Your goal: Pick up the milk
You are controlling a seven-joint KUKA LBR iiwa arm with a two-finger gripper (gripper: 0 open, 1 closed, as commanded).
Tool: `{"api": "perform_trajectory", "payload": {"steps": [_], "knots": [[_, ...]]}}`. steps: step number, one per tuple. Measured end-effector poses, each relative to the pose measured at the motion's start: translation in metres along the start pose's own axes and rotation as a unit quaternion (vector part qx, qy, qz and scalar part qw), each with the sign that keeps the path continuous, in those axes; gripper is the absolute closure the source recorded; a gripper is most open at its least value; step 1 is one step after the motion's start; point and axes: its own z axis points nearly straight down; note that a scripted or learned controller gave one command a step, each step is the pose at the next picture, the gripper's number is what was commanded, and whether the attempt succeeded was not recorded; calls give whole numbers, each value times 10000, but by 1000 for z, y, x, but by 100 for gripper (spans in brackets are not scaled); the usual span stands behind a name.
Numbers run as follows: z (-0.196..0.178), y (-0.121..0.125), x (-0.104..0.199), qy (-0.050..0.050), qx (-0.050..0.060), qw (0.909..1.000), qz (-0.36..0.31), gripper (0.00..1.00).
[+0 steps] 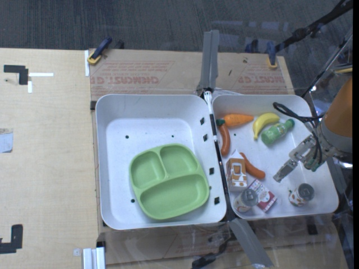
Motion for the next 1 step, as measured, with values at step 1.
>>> {"api": "perform_trajectory", "payload": {"steps": [1], "knots": [[-145, -49, -11, -23, -6, 9992, 399, 0]]}}
